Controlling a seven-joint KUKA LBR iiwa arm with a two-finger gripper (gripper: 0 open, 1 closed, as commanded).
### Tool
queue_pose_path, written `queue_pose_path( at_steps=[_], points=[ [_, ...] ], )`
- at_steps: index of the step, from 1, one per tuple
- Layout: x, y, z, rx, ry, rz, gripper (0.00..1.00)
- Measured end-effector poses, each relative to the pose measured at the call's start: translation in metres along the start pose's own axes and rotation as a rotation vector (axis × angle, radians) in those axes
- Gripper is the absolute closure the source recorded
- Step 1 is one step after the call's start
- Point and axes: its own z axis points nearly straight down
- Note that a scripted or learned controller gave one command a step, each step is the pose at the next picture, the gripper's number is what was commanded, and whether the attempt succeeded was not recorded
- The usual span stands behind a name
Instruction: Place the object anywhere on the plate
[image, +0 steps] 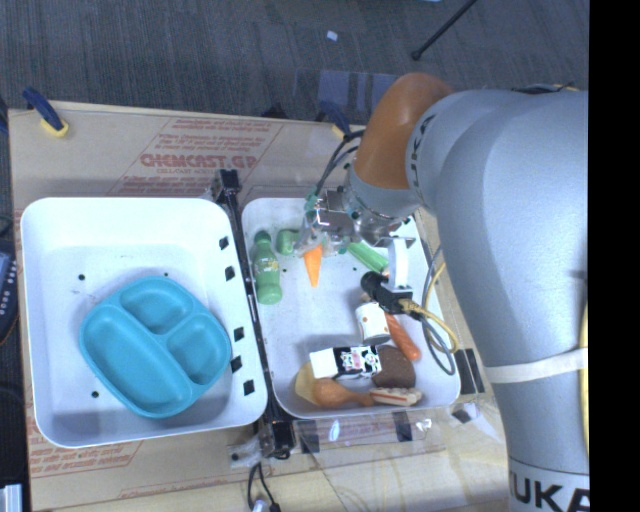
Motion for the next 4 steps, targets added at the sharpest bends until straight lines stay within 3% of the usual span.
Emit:
queue_pose_path(
  at_steps=[1, 2, 3, 4],
  points=[
    [0.033, -0.006, -0.05, -0.004, -0.003, 0.128, 1.0],
    [0.032, -0.007, -0.049, -0.002, -0.003, 0.129, 0.0],
    [-0.023, -0.008, -0.044, 0.0, -0.003, -0.239, 0.0],
    [-0.015, -0.045, 0.049, -0.012, -0.016, -0.357, 0.0]
  ],
)
